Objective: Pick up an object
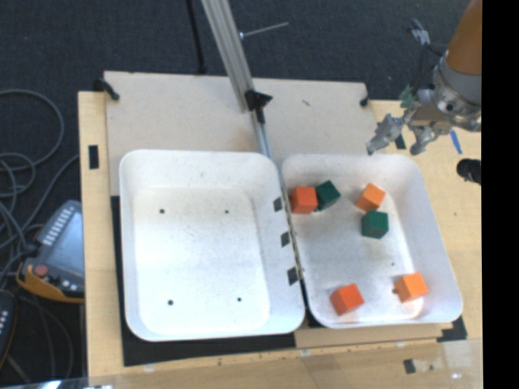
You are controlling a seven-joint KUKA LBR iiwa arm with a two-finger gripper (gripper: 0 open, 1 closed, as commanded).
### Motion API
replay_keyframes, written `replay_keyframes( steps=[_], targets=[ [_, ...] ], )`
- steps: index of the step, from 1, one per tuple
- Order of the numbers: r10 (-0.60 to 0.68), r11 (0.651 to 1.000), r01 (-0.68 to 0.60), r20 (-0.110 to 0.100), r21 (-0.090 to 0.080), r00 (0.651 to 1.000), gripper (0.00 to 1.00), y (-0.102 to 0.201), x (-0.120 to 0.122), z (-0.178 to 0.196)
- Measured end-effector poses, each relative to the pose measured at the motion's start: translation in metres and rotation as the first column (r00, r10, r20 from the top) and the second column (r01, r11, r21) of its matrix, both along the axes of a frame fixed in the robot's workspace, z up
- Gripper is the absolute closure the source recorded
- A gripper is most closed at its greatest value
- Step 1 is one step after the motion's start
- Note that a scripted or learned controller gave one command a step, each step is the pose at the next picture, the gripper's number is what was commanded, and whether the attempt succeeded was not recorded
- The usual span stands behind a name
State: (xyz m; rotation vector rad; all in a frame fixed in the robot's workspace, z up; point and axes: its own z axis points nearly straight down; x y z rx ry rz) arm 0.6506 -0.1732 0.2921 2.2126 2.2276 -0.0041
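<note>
The right bin (434,241) held six blocks: nearest the camera, two orange blocks (347,299) sat by its front rim, then a green block (375,224) near its middle, and farther back an orange one (371,196) plus an orange-and-green pair (314,197) touching by its left wall. Beyond the bin's far right corner, the tool (399,141) hovered with fingers spread, holding nothing.

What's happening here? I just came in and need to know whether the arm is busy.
The grey arm's two-finger gripper hovers above the far rim of the right white bin, open and holding nothing. Four orange cubes and two dark green cubes lie in that bin, including an orange cube touching a green cube. Nothing is picked yet.
</note>
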Motion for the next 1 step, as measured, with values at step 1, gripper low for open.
replay_keyframes(
  steps=[1],
  targets=[
    [-0.003,1.0,0.003,0.005,0.001,1.0,0.0,0.0154,0.0151,-0.1642]
  ],
)
